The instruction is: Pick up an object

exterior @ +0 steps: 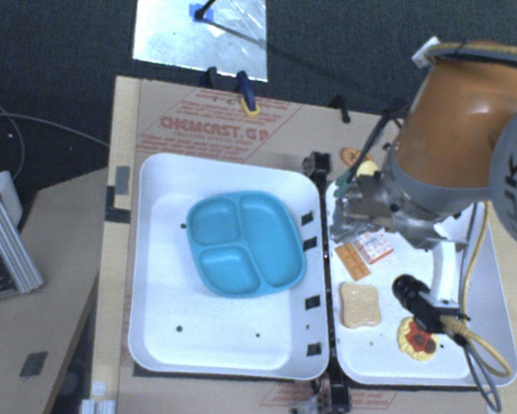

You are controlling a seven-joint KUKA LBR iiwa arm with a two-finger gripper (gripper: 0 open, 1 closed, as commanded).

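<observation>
The grey and orange arm is reaching in from the right and is hanging over the far part of the right bin [406, 378], with its gripper [353, 207] sitting low near that bin's far-left corner, just beside the divider between the two bins. The bulk of the wrist is covering the tip, so I cannot tell whether it is gripping anything. The things to pick are lying in the right bin. A red-and-white card [377, 248] and an orange waffle piece [353, 261] are resting just near of the gripper, touching or nearly touching each other. A toast slice [359, 306] is lying further toward the near side, and a yellow disc with red spots [417, 341] is sitting to its right. In the left bin [156, 329] a blue divided plate [245, 244] is lying flat around the middle. Both bins are sitting on a cardboard sheet [212, 127] with red lettering, which is covering the table [63, 216].
</observation>
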